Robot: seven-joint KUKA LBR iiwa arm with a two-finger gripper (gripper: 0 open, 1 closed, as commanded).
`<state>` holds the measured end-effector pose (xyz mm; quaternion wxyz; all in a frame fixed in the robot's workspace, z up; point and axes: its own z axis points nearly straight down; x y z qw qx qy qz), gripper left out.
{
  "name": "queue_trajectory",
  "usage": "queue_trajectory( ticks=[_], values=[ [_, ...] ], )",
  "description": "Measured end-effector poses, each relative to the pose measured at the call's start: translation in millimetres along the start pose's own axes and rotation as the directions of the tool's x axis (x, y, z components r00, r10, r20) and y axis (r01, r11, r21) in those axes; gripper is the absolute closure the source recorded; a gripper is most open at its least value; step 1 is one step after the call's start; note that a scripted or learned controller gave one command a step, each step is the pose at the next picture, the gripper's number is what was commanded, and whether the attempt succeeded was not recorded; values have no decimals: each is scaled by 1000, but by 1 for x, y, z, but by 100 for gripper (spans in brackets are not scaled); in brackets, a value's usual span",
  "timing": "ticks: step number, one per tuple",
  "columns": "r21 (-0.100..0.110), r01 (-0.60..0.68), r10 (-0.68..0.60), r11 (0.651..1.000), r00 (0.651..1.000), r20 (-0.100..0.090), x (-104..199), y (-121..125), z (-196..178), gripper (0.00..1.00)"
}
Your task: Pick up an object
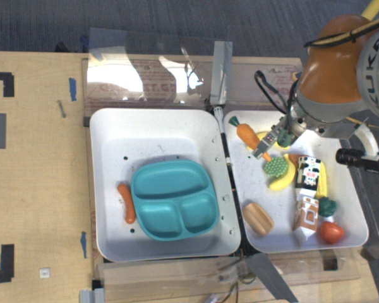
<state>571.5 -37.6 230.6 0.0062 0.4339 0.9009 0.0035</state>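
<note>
The right bin (354, 169) holds several toy foods. An orange carrot (245, 132) lies at its back left. A green bumpy piece (276, 166) rests on a yellow banana (284, 180) near the middle. My gripper (269, 142) hangs low over the bin, just right of the carrot and just above the green piece. Nothing shows as held in it. The arm's orange band (331, 62) looms over the bin's back right corner.
A black-and-white milk carton (309, 172), a brown carton (306, 214), a red tomato (331, 232), a dark green piece (327, 206) and a bread roll (258, 218) also lie in the right bin. The left bin (114, 131) holds a teal divided plate (174, 198) and a sausage (126, 202).
</note>
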Motion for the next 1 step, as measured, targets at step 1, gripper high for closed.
queue_trajectory(
  ticks=[1],
  values=[
    [4,161,-161,987,987,-5,45,51,-32,100]
  ],
)
